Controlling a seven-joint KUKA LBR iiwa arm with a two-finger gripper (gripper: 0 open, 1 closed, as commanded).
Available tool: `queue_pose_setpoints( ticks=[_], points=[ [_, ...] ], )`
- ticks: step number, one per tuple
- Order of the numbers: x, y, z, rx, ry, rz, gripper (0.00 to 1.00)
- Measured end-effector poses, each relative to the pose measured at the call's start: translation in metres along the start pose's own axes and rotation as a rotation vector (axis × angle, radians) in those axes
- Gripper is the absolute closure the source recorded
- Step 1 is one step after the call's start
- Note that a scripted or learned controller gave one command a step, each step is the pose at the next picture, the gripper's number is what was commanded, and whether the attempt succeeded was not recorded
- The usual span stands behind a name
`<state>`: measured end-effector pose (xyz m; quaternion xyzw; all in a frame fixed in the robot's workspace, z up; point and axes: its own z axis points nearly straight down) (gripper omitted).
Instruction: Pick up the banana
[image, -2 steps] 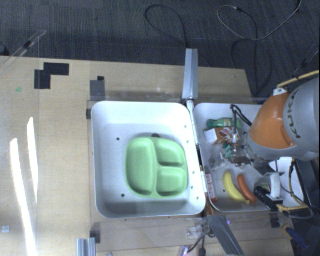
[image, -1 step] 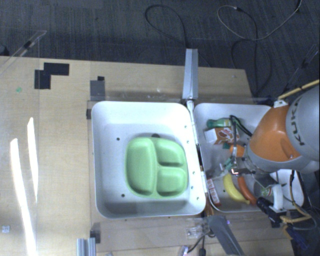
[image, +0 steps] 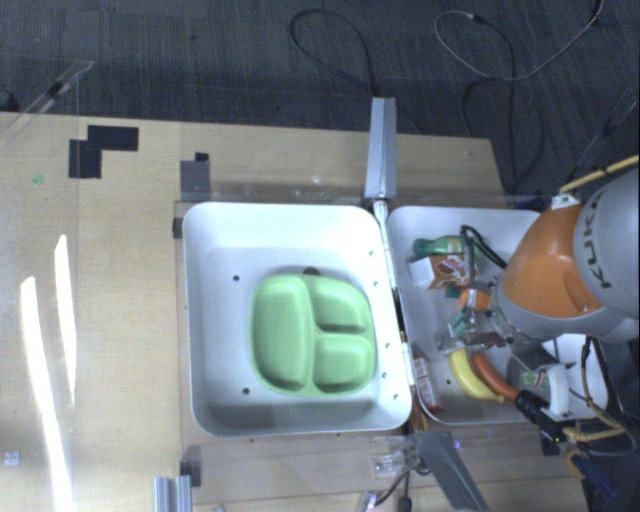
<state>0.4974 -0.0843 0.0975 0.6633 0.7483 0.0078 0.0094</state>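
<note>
Desk (image: 120, 330): pale wood, two shallow white bins side by side.
Left bin (image: 215, 250): one green sectioned tray (image: 310, 333), three compartments, lying flat near the middle.
Right bin (image: 425, 225): cluttered; small packets and a green-topped item toward the far wall, banana (image: 462, 373) near the front wall, lying flat, an orange-red item (image: 492, 378) touching its right side.
Arm (image: 560, 270): grey, orange band, reaching in from the right and hanging over the right bin.
Jaws (image: 470, 325): low over the clutter, just beyond the banana's far end; state cannot be told, view too small and crowded.
Progress: banana resting in the bin, nothing visible between the jaws; pick judged not yet made. Remaining, by estimate: shift slightly toward the front wall, close on the banana, lift clear of the neighbouring item.
</note>
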Motion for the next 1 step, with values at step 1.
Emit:
queue_pose_setpoints(
  ticks=[1],
  points=[
    [0.0103, 0.0707, -0.0835, 0.023, -0.002, 0.359, 1.0]
  ],
)
